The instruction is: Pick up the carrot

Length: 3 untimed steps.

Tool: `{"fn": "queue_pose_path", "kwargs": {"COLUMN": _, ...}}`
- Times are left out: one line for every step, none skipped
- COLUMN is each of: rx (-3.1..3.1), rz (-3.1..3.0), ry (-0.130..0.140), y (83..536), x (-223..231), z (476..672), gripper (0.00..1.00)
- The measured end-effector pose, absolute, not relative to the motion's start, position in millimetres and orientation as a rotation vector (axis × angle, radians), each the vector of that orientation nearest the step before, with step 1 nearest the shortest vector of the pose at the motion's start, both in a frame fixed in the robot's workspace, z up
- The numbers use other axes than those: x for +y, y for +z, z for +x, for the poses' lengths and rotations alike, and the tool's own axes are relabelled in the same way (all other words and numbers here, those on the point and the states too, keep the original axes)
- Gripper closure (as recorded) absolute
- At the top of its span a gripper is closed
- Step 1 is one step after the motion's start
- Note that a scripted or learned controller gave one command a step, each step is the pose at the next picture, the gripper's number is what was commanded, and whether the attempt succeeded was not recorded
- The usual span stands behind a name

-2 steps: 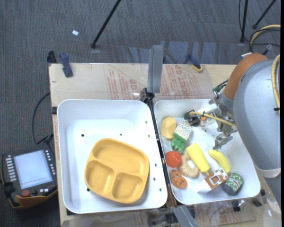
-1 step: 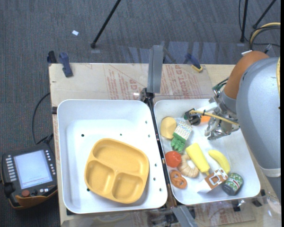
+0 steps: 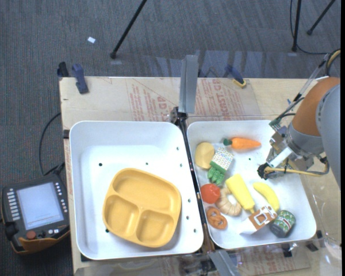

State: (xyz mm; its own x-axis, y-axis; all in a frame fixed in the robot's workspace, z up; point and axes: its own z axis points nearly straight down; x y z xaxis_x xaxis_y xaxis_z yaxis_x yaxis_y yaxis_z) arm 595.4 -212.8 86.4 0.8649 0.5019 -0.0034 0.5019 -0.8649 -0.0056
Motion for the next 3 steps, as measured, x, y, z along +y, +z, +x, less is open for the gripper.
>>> {"fn": "queue_pose_path", "kwargs": {"rx": -0.322, "rz": -3.120, "ry": 0.008, "y": 86.2, "x": -163.1, "z": 617.4, "gripper": 1.00}}
{"fn": "queue_pose_path", "kwargs": {"rx": -0.325, "rz": -3.121, "ry": 0.008, "y": 86.3, "x": -162.9, "z": 617.4, "gripper": 0.00}}
{"fn": "queue_pose_path", "kwargs": {"rx": -0.420, "rz": -3.109, "ry": 0.009, "y": 86.4, "x": -197.6, "z": 601.9, "gripper": 0.00}}
